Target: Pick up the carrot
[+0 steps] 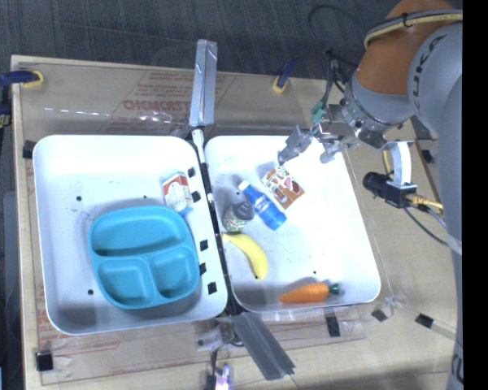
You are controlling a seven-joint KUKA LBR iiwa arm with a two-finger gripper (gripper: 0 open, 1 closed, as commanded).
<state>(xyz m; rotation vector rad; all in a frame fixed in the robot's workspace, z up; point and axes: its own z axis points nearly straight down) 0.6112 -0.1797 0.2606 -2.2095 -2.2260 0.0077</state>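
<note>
Inside right bin (pixel 354 218): one carrot (pixel 307 292) (near front wall), one banana (pixel 250 252), one bottle (pixel 262 205)

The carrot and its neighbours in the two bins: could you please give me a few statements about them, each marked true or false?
1. The carrot lies in the right bin, near that bin's front edge. True.
2. The gripper holds the carrot between its fingers. False: the gripper is over the back of the right bin, well away from the carrot.
3. The blue tray sits in the left bin. True.
4. The banana lies in the left bin on the tray. False: it is in the right bin, close to the divider between the bins.
5. The blue bottle lies in the right bin, further back than the banana. True.
</note>
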